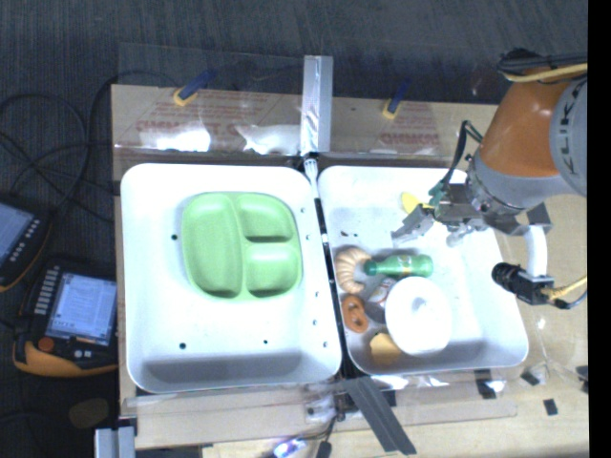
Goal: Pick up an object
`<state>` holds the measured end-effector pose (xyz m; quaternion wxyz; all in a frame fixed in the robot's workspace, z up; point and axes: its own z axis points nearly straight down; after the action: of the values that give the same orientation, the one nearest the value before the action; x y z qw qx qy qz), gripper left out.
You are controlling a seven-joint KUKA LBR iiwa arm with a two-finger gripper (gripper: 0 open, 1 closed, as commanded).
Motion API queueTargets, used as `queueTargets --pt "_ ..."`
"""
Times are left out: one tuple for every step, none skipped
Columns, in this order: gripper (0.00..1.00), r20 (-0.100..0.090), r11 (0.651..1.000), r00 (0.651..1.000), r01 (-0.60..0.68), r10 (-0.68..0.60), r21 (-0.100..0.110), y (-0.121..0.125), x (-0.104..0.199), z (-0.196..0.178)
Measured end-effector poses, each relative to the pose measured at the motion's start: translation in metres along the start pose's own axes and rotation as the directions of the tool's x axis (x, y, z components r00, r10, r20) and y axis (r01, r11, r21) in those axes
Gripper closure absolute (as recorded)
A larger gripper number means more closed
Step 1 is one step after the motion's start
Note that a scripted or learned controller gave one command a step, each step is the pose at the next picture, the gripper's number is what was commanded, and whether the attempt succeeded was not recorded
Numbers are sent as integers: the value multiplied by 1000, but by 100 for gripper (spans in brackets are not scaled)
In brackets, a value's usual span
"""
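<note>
The right bin [496, 351] holds a pile of objects. A green bottle [398, 266] lies on its side above a white round lid [417, 313]. A beige ring [348, 262] and a brown doughnut-shaped piece [354, 315] sit along the bin's left wall, and a tan piece [384, 348] lies at the front. A small yellow item [410, 201] rests near the back. My gripper [436, 229] hangs over the bin's back middle, just above and right of the bottle. It is open, with nothing between its fingers.
A green divided plate [242, 243] lies in the left bin [153, 351]. A raised divider [323, 256] separates the bins. The arm's orange-banded wrist [530, 141] stands over the right bin's back right corner. Tablets and cables [57, 303] lie on the floor to the left.
</note>
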<state>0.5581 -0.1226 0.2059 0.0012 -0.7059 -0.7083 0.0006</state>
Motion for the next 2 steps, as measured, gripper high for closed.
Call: queueTargets --pt "0 2 999 999 -39 39 -5 14 17 110" --pt "0 1 995 995 -97 97 0 27 -23 94"
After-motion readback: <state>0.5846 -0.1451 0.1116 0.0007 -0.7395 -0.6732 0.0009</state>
